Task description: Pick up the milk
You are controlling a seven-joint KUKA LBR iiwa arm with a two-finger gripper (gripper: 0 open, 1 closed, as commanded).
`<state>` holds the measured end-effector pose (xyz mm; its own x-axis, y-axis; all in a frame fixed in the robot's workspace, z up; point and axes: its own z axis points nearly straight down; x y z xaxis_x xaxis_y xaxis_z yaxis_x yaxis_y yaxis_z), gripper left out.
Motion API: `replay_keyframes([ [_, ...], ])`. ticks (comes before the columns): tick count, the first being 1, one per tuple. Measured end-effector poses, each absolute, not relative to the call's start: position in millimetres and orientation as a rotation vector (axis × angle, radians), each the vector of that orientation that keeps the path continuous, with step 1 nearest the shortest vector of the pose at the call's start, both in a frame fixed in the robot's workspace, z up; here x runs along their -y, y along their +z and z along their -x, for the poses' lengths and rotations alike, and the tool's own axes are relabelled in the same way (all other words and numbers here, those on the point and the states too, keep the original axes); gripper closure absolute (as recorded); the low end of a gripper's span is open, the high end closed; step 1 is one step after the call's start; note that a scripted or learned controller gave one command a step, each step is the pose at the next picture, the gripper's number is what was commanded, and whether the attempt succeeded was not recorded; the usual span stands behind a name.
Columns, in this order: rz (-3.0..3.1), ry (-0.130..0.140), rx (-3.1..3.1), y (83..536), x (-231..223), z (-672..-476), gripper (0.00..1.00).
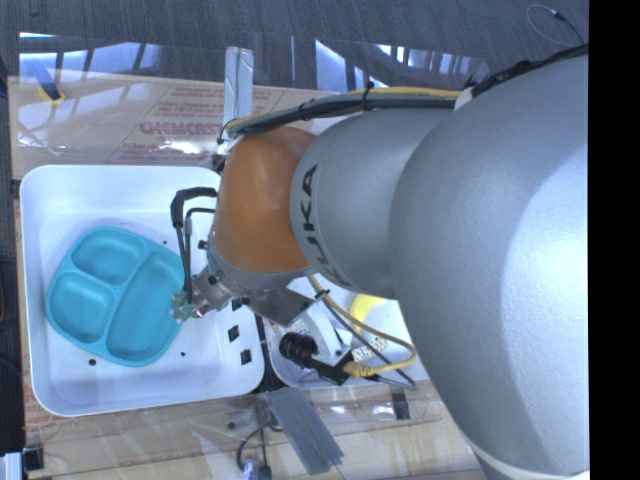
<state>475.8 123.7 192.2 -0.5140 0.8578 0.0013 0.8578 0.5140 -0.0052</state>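
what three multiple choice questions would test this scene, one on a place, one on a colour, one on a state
1. Where does the divided plate lie?
A. in the left bin
B. on the bare bench
C. on top of the arm

2. What colour is the plate?
A. red
B. blue
C. black

3. How does the plate sit?
A. flat, with its compartments facing up
B. standing on its edge
C. upside down

Answers: 1 A, white bin walls surround it. 2 B, it is light blue throughout. 3 A, three hollows show from above, and the arm reaches over beside it.
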Motion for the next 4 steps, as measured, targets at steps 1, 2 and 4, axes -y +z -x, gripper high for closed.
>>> replay_keyframes([
  [1,1.327,0.007,2.84,188.8,-17.2,-476.6,1.0],
  [2,0.598,0.004,3.075,188.9,-45.8,-476.0,1.0],
  [4,0.58,0.004,3.08,194.7,-58.7,-476.7,1.0],
])
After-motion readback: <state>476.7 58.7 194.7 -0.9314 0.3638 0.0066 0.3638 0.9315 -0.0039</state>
